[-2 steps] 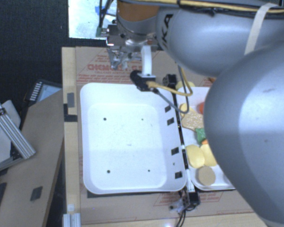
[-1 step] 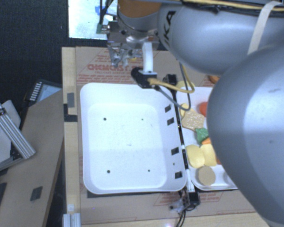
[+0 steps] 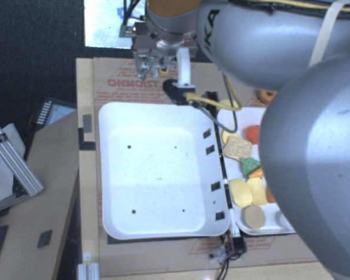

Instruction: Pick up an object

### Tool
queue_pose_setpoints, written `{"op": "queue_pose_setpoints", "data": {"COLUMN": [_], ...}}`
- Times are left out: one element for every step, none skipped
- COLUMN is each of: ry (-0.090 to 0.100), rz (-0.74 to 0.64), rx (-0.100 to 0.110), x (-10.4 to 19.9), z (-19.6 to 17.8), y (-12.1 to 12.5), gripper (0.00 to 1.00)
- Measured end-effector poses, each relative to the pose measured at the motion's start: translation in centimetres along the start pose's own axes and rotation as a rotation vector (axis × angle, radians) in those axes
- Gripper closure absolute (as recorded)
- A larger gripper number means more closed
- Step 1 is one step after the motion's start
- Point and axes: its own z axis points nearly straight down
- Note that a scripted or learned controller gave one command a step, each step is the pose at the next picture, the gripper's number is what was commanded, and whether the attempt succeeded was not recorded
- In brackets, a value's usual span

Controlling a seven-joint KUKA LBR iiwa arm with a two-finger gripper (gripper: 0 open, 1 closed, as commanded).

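Object candidates — cracker point(image 3: 238, 147), green piece point(image 3: 249, 165), yellow pieces point(image 3: 248, 192), tan disc point(image 3: 254, 216) — lie clustered in right bin point(image 3: 230, 120), well to the right and near side of gripper point(image 3: 151, 67), which hangs beyond left bin's point(image 3: 114, 156) far rim, nothing visibly held, finger opening indeterminate

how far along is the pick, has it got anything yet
Nothing looks picked yet. The end effector sits above the bench beyond the far edge of the left bin, and I see no object in it. The toy food pieces, including a cracker-like piece and a yellow piece, lie in the right bin. Reaching, grasping and lifting remain.
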Motion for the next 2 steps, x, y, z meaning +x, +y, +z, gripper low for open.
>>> {"op": "queue_pose_setpoints", "data": {"ry": [-0.001, -0.001], "rz": [0.027, 0.026], "rx": [0.015, 0.015], "x": [-0.3, -0.3], "z": [-1.3, -2.6], "y": [-0.7, -0.2], "gripper": [1.00, 1.00]}}
